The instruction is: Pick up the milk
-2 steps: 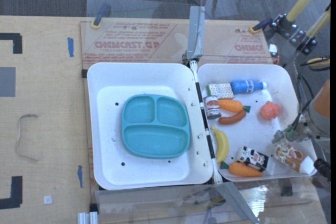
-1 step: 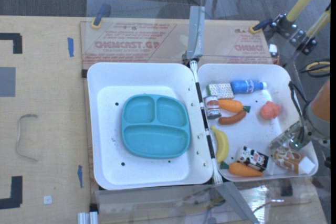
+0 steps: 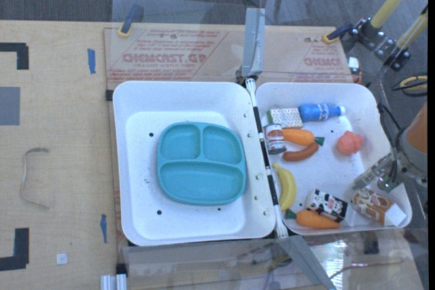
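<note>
From the camera view we see the milk, a cow-patterned carton, lying at the right bin's front edge, touching a carrot. The gripper hangs nearby (whether it is parted or closed, we cannot tell). We could snag that carrot or the brown carton instead.

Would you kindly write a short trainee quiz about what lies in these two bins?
1. True or false: the teal plate lies in the left bin.
2. Where in the right bin is the milk? A) far left corner B) near edge, beside a carrot C) dead centre
3. Fill in: the tool is over the ____ bin.
Key: 1 true; 2 B; 3 right.
</note>
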Robot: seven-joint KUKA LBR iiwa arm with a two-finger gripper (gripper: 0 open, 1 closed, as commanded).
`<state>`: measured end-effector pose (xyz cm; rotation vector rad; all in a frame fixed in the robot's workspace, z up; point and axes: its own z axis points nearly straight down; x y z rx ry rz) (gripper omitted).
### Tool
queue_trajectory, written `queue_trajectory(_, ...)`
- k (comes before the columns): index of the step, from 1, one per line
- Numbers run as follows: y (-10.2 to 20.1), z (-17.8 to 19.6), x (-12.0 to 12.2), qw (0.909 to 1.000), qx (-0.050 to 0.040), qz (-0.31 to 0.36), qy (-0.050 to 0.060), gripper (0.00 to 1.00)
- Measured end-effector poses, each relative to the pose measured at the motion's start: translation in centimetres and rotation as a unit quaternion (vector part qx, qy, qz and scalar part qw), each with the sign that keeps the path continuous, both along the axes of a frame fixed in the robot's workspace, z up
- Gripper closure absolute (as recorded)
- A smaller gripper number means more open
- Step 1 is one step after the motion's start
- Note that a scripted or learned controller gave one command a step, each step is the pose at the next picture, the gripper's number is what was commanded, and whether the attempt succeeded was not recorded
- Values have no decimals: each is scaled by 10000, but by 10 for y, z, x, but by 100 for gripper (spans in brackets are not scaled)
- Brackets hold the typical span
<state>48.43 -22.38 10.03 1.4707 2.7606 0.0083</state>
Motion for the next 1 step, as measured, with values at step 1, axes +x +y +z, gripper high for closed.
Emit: queue_trajectory(1,83,83,-3,10000,3,-65,54,100)
